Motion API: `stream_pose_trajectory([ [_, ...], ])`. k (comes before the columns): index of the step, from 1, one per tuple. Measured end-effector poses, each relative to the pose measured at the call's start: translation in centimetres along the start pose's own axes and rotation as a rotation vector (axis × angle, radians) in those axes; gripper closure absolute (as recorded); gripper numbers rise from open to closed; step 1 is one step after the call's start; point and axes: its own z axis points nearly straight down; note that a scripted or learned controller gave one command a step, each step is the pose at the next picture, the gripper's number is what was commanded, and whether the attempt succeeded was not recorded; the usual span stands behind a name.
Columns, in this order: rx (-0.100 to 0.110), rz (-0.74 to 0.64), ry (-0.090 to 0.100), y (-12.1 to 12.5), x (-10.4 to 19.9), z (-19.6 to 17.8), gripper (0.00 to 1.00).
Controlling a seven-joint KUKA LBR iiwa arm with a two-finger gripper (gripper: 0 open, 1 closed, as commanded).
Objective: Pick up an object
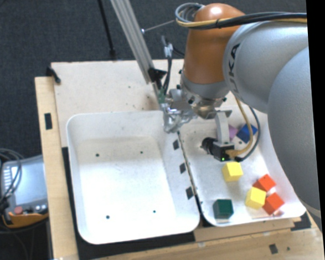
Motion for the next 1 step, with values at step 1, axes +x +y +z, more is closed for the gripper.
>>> stream_pose_trajectory([
  [1, -0.001, 0.002, -0.001, 2.3, 3.85, 0.46, 1.0],
])
